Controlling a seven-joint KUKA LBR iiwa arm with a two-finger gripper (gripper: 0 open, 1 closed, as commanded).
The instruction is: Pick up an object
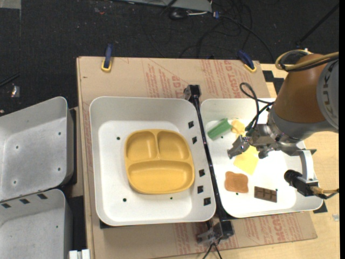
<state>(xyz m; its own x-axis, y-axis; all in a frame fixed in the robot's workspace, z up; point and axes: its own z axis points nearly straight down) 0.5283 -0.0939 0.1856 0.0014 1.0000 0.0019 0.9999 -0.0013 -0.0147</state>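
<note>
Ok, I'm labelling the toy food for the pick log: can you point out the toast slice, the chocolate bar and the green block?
toast slice point(236, 182), camera view, middle of its brown face.
chocolate bar point(265, 193), camera view, centre of its top.
green block point(218, 129), camera view, middle of its top.

The gripper point(248, 147) hangs over a yellow slice point(248, 161) in the right bin point(285, 201). A toast piece point(236, 182) and chocolate bar point(265, 193) lie just beside that slice.

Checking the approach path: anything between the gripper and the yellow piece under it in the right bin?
Nothing visible. The gripper hangs right over the yellow piece. The green block, toast piece and chocolate bar lie off to the sides.
</note>
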